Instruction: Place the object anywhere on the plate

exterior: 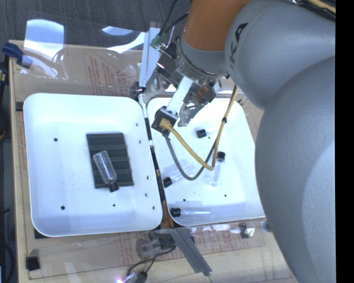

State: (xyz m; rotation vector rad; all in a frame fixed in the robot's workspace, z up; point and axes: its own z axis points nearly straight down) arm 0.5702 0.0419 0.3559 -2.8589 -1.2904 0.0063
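Observation:
A dark grey ribbed plate (121,152) lies in the middle of the left bin (47,175). A clear tube with a black cap (105,167) rests lengthwise on the plate, cap toward the front. My gripper (186,106) hangs over the back left corner of the right bin (242,187), close to the divide between the bins. It is well apart from the plate and the tube on it. The arm's grey body and orange band cover the right bin's far and right parts.
Several more clear capped tubes lie in the right bin: one along the front wall (192,213), one near the middle right (215,171), one by the left wall (170,180). A yellow cable (192,155) loops below the gripper. A transparent sheet stands behind the bins.

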